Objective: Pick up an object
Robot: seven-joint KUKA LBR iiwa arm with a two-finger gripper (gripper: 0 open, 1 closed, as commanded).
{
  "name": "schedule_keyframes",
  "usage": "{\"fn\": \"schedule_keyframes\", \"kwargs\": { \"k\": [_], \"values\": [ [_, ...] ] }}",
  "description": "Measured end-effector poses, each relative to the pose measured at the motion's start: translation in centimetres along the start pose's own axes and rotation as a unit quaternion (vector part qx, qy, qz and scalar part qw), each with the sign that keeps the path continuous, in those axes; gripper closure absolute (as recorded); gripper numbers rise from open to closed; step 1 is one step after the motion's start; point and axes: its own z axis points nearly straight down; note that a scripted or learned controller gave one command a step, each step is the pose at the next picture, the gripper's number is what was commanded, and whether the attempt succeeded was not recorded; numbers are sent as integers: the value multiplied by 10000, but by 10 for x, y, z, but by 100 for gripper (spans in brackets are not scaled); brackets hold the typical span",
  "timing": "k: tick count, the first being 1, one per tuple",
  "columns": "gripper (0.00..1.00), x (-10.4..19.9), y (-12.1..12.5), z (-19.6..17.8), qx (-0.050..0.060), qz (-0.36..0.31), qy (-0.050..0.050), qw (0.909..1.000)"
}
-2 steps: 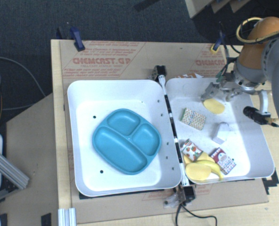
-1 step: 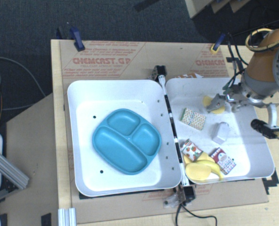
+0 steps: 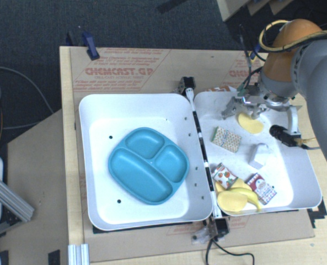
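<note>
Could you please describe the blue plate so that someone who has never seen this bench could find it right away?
Start with the two white bins side by side and take the left bin, the one away from the arm. The blue plate lies near its middle, an oval tray split into three compartments. It is far bigger than the small packets and yellow pieces in the right bin.

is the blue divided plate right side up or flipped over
Right side up. The blue divided plate lies flat in the left bin, and its three compartments face the camera as sunken hollows with raised dividers between them.

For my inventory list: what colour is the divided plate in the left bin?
Blue, a light sky blue; the divided plate shows clearly in the camera view.
</note>
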Motion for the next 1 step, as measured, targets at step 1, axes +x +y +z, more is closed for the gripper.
{"fn": "schedule_keyframes", "kwargs": {
  "k": [1],
  "values": [
    [100,0,1,-11,-15,-6,-12,10000]
  ]
}}
